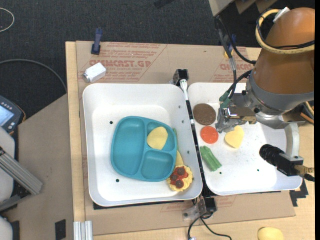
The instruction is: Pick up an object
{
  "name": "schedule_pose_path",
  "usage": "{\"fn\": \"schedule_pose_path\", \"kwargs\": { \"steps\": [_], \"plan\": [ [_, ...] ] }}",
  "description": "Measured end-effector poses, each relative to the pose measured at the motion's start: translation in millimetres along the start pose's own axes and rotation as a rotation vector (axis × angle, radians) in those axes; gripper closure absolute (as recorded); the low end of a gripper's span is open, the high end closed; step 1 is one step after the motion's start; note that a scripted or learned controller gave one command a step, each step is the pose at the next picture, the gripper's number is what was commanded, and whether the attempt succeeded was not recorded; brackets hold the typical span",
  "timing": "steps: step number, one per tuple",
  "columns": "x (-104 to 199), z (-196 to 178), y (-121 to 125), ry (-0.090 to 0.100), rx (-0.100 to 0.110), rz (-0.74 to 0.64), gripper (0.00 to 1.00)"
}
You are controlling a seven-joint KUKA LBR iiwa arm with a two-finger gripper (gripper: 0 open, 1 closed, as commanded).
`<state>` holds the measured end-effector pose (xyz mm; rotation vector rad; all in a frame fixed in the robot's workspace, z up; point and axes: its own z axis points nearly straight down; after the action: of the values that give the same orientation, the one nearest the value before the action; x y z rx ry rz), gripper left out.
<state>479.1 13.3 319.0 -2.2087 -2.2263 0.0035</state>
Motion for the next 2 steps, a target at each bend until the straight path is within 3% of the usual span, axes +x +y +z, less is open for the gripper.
{"fn": "schedule_pose_path", "kwargs": {
  "steps": [1,2],
  "plan": [
    [94,-40,1,0.001,-0.011,-0.004,1.0],
    [69,-226,22,0.001,-0.027,0.008,1.0]
  ]
}}
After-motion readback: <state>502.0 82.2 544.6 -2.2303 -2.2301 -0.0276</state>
